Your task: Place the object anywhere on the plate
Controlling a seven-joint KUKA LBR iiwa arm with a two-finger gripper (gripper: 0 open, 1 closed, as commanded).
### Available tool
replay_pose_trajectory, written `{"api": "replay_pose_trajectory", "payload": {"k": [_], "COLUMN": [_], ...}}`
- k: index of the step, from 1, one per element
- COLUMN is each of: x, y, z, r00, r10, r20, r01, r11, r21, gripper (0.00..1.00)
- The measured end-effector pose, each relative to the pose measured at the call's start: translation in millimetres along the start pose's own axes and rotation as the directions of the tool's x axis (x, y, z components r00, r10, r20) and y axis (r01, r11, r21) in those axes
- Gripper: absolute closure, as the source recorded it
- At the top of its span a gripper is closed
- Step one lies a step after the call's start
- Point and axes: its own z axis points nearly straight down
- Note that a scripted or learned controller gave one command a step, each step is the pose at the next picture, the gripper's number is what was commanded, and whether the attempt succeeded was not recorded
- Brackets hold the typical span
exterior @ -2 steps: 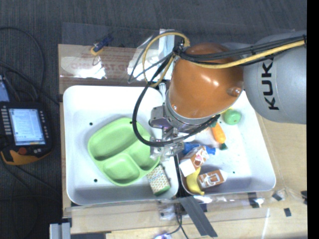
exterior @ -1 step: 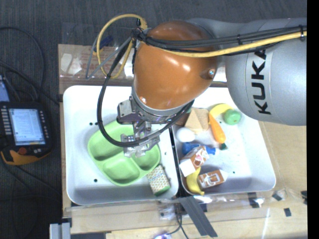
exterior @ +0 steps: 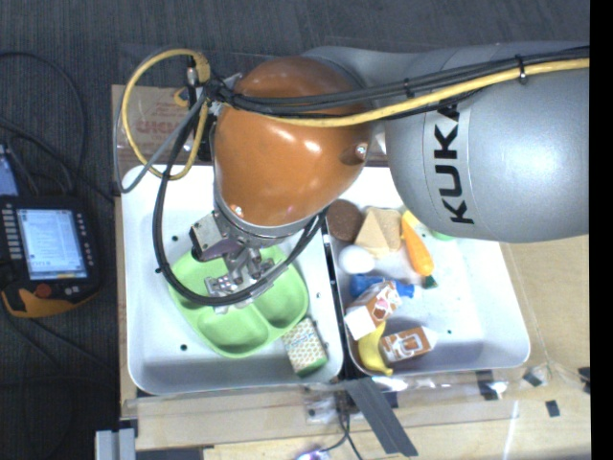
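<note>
A green divided plate [exterior: 273, 316] lies in the left bin [exterior: 144, 353]. My gripper [exterior: 230, 278] hangs right over the plate's middle, with the orange band and grey wrist covering most of the plate's back part. A small patterned green-and-white box [exterior: 306, 346] rests at the plate's front right rim, partly on the bin floor. The gripper's metal body blocks the view of anything under it.
The right bin [exterior: 498, 343] holds a pile of toy food: a brown piece [exterior: 345, 220], a tan wedge [exterior: 381, 230], a carrot [exterior: 417, 247], a white egg [exterior: 356, 259], a banana [exterior: 372, 355] and small cartons [exterior: 406, 343]. Black and yellow cables [exterior: 168, 161] loop over the left bin. A pendant [exterior: 48, 247] lies left of the bench.
</note>
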Motion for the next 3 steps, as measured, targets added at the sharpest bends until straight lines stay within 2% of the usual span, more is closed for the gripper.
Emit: {"api": "replay_pose_trajectory", "payload": {"k": [1,2,3], "x": [3,0,10], "y": [-23,-10,-13], "z": [8,113,-17], "r00": [0.963,0.84,0.706], "r10": [-0.271,-0.543,-0.708], "r20": [0.0,0.004,-0.003], "r01": [0.271,0.543,0.708], "r11": [0.963,0.84,0.706], "r21": [0.0,-0.004,0.005], "gripper": [1.0,1.0,1.0]}}
